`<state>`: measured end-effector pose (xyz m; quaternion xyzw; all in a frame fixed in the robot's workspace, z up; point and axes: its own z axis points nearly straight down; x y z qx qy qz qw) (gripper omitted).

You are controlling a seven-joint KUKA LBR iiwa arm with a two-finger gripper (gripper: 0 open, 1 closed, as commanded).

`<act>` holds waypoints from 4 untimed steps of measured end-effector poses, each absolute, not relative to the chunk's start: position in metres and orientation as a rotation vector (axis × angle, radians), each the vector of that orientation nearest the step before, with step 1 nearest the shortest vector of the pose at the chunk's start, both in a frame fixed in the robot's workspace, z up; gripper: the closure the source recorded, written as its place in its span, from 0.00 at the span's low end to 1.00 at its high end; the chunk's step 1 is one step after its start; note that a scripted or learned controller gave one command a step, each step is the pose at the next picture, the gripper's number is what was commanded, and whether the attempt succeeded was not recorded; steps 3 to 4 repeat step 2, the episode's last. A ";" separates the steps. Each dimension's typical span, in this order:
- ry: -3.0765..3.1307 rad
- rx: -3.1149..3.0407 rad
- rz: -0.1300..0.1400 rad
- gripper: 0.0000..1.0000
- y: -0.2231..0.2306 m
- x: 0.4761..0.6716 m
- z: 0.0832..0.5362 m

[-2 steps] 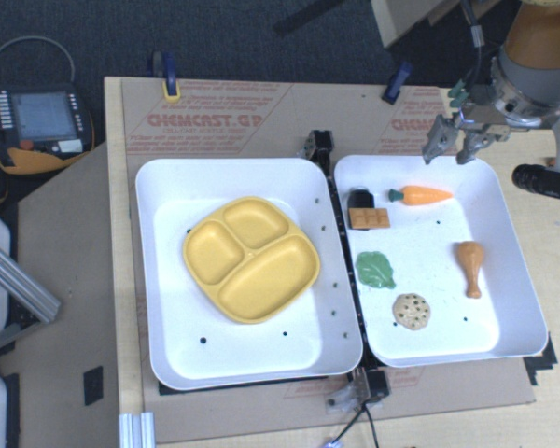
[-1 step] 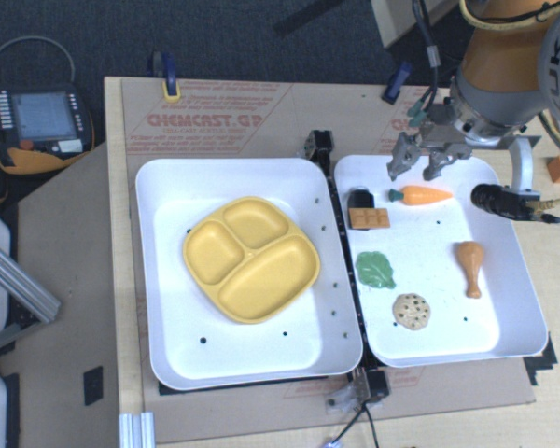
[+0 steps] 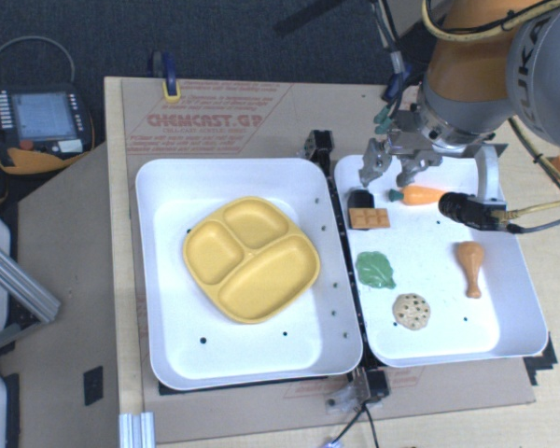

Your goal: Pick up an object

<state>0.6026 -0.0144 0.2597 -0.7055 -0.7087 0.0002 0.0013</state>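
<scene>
The right white bin holds several toy foods: an orange carrot, a brown waffle cracker, a green leaf, a chicken drumstick and a round cookie. My gripper hangs over the bin's far left corner, just left of the carrot and above the cracker. Its two fingers stand apart with nothing between them.
The left white bin carries a yellow divided plate. A black clamp sits at the far edge between the bins. A handheld pendant lies off the bench at the far left.
</scene>
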 end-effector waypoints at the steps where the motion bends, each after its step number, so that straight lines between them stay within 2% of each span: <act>1: -2.224 -2.213 0.002 1.00 0.042 0.584 0.246; 2: -2.226 -2.215 0.000 1.00 0.090 0.588 0.237; 4: -2.226 -2.215 0.000 1.00 0.090 0.588 0.237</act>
